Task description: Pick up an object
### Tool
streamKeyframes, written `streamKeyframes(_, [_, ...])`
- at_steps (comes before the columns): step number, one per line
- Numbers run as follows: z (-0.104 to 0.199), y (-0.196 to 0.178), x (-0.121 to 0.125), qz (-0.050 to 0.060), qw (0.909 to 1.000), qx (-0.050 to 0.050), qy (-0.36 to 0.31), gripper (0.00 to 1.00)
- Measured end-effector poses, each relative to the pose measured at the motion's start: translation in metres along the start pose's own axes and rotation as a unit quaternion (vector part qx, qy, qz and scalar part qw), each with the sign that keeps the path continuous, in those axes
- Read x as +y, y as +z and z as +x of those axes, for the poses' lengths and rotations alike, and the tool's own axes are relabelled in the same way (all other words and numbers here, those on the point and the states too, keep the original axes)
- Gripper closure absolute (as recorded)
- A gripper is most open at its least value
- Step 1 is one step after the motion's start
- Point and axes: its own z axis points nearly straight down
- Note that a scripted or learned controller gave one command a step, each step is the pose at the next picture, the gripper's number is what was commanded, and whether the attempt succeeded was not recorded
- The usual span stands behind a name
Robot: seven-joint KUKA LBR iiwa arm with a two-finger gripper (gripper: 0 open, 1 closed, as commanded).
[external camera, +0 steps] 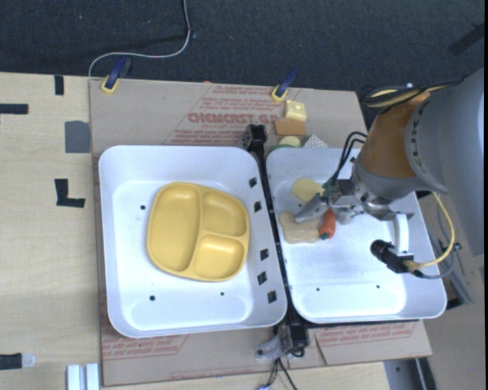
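Camera view: the gripper (315, 210) is low in the right bin (358, 299), over a small cluster near that bin's left wall: a yellow piece (305, 189), a tan piece (301, 232) and an orange piece (328, 223). Whether it is released or clenched cannot be told; nothing clearly sits in its grasp, so the pick looks unfinished, with securing and lifting left to do.

The cluster lies close to the divider between the bins, so room on that side is tight. The right bin's near half is open floor. The left bin (122, 299) holds a yellow tray (198, 231), well apart from the gripper. A yellow block (291, 117) sits outside, beyond the bins' far rims.
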Motion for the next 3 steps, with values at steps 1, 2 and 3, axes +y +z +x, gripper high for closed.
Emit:
streamKeyframes(1, [0.028, -0.007, -0.012, -0.004, 1.0, -0.002, 0.0, 0.0])
streamKeyframes(2, [0.02, -0.019, -0.011, -0.006, 1.0, -0.008, 0.002, 1.0])
streamKeyframes(3, [0.096, -0.108, 0.018, -0.002, 1.0, 0.001, -0.005, 1.0])
